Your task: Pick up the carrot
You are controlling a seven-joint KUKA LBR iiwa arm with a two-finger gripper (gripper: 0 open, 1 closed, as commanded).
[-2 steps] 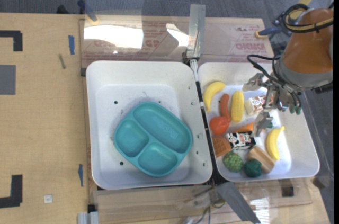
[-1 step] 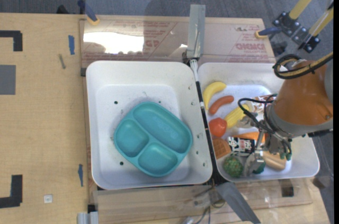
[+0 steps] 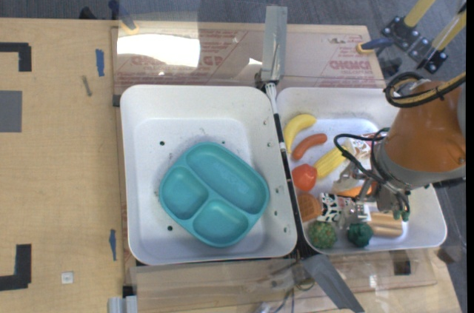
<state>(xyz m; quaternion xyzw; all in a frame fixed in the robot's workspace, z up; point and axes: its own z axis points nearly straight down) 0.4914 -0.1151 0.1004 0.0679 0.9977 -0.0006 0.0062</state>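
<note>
— Carrot (image 3: pixel 352 191): where does it lie?

— An orange sliver shows right at the end effector (image 3: pixel 364 194), on its left edge, in the right bin (image 3: pixel 438 229). The rest is hidden beneath the wrist.

— And is it gripped?

— I cannot tell; the arm's orange band covers the end effector from above, so whether it is apart or together is hidden.

— What lies around it, from the left?

— Far left of the end effector, a teal divided plate (image 3: pixel 215 192) sits in the left bin (image 3: pixel 133 156). Closer, still to its left, are a banana (image 3: pixel 298 128), a red sausage (image 3: pixel 309 144), a tomato (image 3: pixel 304 176) and a yellow corn cob (image 3: pixel 329 161). Down-left is a broccoli head (image 3: pixel 321 234). Just below it are a small green piece (image 3: pixel 360 234) and a tan bun (image 3: pixel 385 224).
</note>
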